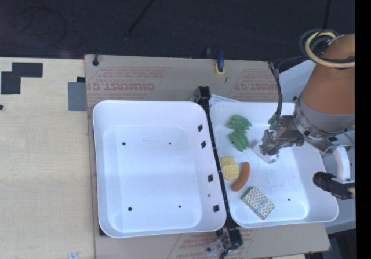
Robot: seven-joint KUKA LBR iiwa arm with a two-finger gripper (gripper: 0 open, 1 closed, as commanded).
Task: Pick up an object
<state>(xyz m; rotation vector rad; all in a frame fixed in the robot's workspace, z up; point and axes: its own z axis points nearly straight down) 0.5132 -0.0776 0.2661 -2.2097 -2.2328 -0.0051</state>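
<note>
The right bin (301, 208) holds a green leafy toy (239, 131), a yellow corn piece (229, 167), an orange-brown sausage (241, 176) and a small patterned box (258, 202). My gripper (269, 149) hangs over the middle of this bin, just right of the green toy and above the sausage. Its metal fingers point down toward the bin floor, and nothing shows between them.
The left bin (110, 217) lies beside the right one, split from it by a black clamp strip (213, 159). The arm's orange band (336, 55) and grey wrist cover the right bin's far right. Brown cardboard lies under both bins.
</note>
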